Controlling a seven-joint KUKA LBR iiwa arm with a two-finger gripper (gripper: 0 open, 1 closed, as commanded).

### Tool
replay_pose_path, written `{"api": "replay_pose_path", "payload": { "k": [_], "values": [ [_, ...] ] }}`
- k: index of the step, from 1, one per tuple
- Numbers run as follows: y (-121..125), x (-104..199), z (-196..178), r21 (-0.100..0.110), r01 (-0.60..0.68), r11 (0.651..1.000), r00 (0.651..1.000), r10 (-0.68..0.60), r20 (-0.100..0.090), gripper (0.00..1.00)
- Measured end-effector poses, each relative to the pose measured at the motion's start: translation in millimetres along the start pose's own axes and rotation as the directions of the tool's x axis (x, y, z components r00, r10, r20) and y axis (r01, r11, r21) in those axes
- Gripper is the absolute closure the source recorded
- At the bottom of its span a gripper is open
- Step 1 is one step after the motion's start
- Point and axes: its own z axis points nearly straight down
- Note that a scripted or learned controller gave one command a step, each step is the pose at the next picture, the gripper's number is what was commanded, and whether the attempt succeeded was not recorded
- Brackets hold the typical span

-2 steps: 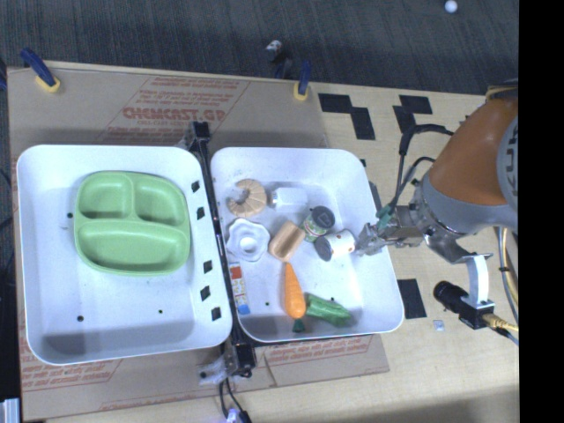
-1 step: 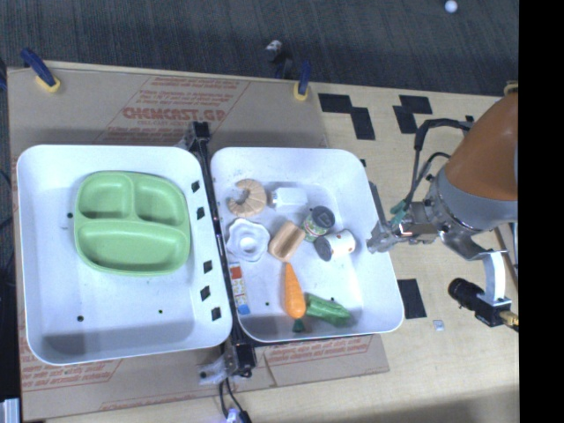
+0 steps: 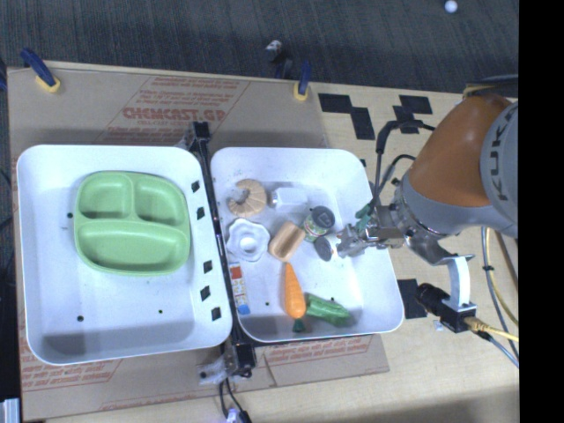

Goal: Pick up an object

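Currently the claw (image 3: 345,241) sits inside the right bin (image 3: 381,291), toward its 3 o'clock wall, hanging off the grey arm (image 3: 458,179) that enters from 3 o'clock. Its state: cannot tell; the metal parts at the tip blur together, and nothing is seen between them.

Nearest item: a small dark grey piece (image 3: 323,248), just at the claw's 9 o'clock; touching or apart, cannot tell. At about 10 o'clock from the claw, close by, a small jar (image 3: 319,220) with a dark round top. At the jar's 10 o'clock, a whitish item (image 3: 288,197), shape unclear.

Further toward 9 o'clock: a tan block (image 3: 285,240), tilted, then a white cup-like piece (image 3: 246,239) beside it. At 12 o'clock of the white piece, a tan round item (image 3: 248,198) with ribs.

At 7 o'clock of the claw: an orange carrot (image 3: 293,293), lying roughly 12-to-6, tip toward 12. Touching its lower end, a green item (image 3: 331,310) near the bin's 6 o'clock wall.

Left bin (image 3: 44,307), well apart at 9 o'clock: holds a green divided plate (image 3: 133,224) in its upper half.

Both bins rest on a brown cardboard sheet (image 3: 176,100) with red print.
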Motion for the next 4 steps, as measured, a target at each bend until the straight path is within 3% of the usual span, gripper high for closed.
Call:
{"api": "replay_pose_path", "payload": {
  "k": [1, 2, 3, 4],
  "values": [
    [0, 0, 0, 0.000, -0.001, 1.000, 1.000, 0.001, 0.000, 0.00],
    [31, 18, 147, 0.002, 0.001, 1.000, 1.000, -0.001, -0.001, 0.00],
    [32, 18, 137, 0.003, 0.004, 1.000, 1.000, -0.004, -0.001, 1.00],
    [34, 118, 38, -0.002, -0.001, 1.000, 1.000, 0.001, -0.002, 1.00]
  ]
}}
